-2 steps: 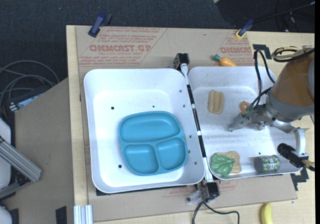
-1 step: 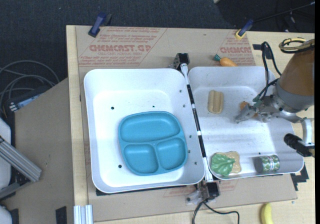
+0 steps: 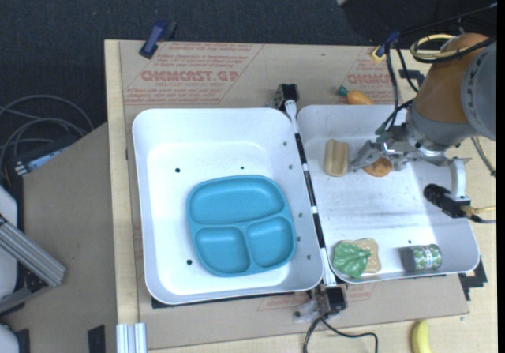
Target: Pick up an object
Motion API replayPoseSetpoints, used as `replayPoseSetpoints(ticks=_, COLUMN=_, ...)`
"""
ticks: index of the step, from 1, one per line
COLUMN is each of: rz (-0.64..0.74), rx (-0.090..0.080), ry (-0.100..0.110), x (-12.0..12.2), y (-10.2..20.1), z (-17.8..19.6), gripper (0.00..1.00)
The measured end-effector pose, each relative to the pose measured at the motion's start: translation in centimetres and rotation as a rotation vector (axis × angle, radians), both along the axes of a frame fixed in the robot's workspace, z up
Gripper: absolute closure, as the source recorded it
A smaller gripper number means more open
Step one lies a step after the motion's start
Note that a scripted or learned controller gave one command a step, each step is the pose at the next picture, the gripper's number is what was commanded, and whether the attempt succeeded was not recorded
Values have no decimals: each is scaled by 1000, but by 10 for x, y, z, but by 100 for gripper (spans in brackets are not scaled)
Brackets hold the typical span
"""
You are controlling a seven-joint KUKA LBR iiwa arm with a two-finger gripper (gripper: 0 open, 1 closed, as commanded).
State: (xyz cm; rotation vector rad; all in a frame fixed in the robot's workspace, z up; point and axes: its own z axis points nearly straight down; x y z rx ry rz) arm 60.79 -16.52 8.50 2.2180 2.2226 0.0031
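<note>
The blue three-compartment plastic tray (image 3: 239,224) looks smooth and a bit glossy. Under it, the white plastic bin (image 3: 158,185) looks matt. Beneath that bin, the tan cardboard sheet (image 3: 197,75) looks papery.

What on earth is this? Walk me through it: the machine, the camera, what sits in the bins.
It is a grey robot arm with an orange band, reaching in from the right. One fixed camera looks down on the bench at a slant. Two shallow white bins sit side by side. The left bin holds a blue divided tray. The right bin holds a tan block, a green leafy item, a small can and a brownish object. The gripper is down at that brownish object, touching or nearly so. Whether it grips it, I cannot tell.
</note>
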Motion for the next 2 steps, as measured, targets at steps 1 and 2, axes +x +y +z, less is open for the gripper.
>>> replayPoseSetpoints(ticks=1, rz=-2, rx=-2, ry=0, x=16, y=-25, z=0, gripper=0)
replayPoseSetpoints(ticks=2, rz=-1, rx=-3, ry=-5, x=18, y=-24, z=12, gripper=100)
